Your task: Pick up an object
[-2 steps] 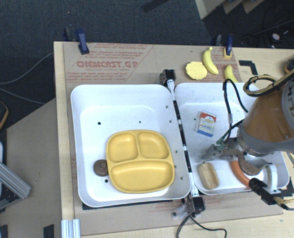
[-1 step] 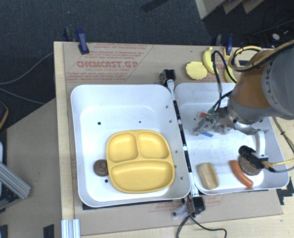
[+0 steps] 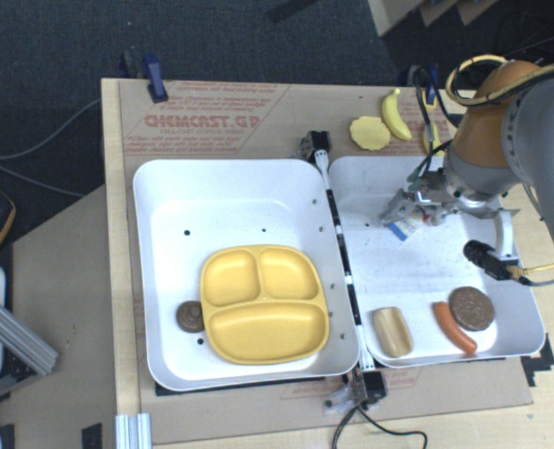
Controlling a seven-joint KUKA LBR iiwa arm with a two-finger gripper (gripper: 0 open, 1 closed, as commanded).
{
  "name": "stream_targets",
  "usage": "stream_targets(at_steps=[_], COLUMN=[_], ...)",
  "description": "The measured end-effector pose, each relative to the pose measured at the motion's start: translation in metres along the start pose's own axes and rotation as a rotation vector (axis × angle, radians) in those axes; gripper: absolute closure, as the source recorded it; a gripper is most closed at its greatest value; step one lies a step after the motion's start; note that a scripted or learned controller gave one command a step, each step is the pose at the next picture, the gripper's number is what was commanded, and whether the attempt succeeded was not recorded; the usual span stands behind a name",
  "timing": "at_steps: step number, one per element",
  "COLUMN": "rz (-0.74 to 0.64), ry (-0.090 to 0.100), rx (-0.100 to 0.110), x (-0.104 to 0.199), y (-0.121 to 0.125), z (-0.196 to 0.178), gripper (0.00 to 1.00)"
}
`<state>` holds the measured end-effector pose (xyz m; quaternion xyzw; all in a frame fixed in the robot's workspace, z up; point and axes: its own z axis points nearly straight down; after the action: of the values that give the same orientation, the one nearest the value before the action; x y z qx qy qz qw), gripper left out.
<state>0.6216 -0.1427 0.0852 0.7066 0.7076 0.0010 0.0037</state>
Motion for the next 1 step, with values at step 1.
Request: stream_targets(at_steps=[1], rz=[0.0], ry=[0.003], rx=[0.01], x=[0.0017], y=[-0.0033], z=[-0.0095], gripper=[1.0])
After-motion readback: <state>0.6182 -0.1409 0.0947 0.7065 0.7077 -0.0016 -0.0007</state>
